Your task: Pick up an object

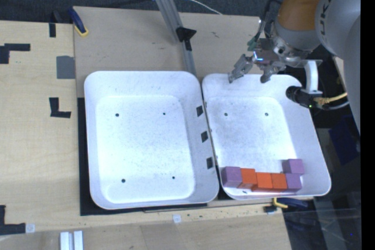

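Blocks: we see purple and orange ones packed along the right bin's near wall.
End effector: fingers spread, nothing between them, over the far rim.
Risk: we judge tight packing could block the fingers.

Metal pole slants over bench (wooden); blue-yellow clamp at corner.
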